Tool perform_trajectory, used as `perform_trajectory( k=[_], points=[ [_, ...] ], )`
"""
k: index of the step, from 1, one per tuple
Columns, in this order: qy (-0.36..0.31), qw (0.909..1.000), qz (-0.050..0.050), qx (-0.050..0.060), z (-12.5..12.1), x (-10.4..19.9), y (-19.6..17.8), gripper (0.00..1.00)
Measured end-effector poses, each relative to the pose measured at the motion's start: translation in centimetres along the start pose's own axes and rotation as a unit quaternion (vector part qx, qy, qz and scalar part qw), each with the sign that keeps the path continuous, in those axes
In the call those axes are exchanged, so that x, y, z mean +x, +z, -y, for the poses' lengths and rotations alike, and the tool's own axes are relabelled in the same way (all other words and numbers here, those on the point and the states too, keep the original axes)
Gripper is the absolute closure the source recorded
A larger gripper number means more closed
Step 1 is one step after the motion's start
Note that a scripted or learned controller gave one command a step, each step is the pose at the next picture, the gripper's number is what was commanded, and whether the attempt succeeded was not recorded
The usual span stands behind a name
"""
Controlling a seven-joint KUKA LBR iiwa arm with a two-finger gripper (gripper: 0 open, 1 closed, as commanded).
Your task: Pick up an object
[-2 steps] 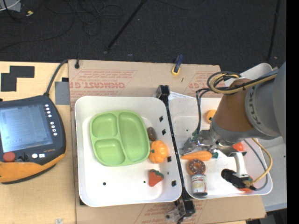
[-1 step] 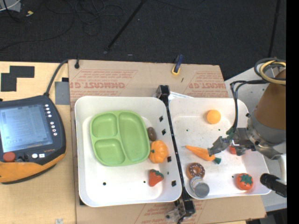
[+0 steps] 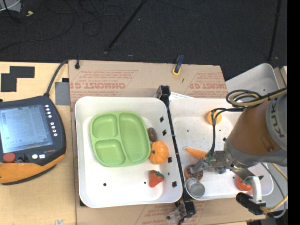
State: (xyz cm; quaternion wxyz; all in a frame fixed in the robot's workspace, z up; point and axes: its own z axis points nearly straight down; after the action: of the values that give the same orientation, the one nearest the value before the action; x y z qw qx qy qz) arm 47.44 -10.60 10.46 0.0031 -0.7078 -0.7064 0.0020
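Gripper [image 3: 193, 169] low beside right bin's [image 3: 187, 108] inner wall.

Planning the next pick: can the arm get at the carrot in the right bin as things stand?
Probably yes. The carrot lies uncovered on the floor of the right bin, just up-left of the gripper, with nothing on top of it. A small metal cup and a dark object sit nearby but not between.

green tray [image 3: 119, 138], orange pumpkin [image 3: 159, 152], white bins [image 3: 89, 172]
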Motion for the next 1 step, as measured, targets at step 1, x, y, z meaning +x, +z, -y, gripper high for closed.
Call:
perform_trajectory(
  k=[1],
  points=[
    [0.001,1.0,0.006,-0.007,-2.71,1.61,1.04,0.0]
  ],
)
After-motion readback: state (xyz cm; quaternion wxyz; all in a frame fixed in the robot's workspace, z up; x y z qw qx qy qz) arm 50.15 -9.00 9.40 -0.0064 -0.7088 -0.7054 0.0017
